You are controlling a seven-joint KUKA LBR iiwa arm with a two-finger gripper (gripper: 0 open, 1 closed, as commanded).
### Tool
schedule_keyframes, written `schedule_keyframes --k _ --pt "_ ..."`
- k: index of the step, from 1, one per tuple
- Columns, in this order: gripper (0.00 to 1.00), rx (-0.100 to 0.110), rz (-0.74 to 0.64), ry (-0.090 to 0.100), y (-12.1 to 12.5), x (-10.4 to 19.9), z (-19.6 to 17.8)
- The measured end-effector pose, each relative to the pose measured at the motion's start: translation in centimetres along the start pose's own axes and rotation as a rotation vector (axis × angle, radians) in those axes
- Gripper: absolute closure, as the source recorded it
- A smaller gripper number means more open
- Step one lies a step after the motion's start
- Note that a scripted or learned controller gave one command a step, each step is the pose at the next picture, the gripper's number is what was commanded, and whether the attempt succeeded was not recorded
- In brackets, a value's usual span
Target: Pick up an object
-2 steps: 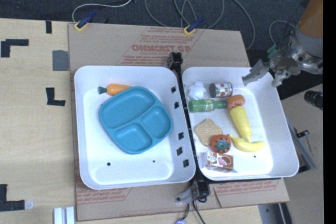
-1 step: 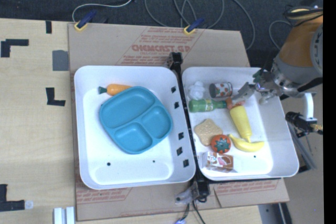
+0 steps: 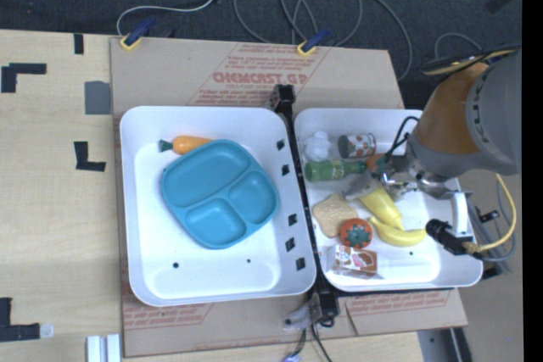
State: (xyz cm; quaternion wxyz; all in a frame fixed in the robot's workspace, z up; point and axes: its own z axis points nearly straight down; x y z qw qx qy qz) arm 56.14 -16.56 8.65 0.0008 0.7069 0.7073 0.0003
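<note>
yellow banana, curved, in right bin, at five o'clock of gripper; finger state: cannot tell.

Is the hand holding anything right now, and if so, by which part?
Cannot be told. The hand sits low in the right bin, between the green bottle and the banana, but nothing is visibly gripped by it.

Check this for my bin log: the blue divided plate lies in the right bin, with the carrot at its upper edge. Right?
Not quite. The camera view shows the blue divided plate in the left bin, not the right. The carrot at its upper edge is correct.
</note>
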Motion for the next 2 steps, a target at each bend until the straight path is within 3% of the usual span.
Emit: schedule_keyframes --k 1,2 --pt "1.00 -0.009 0.000 -0.004 0.2 -0.1 -1.2" --pt "1.00 0.001 -0.003 0.001 0.7 7.4 -7.2"
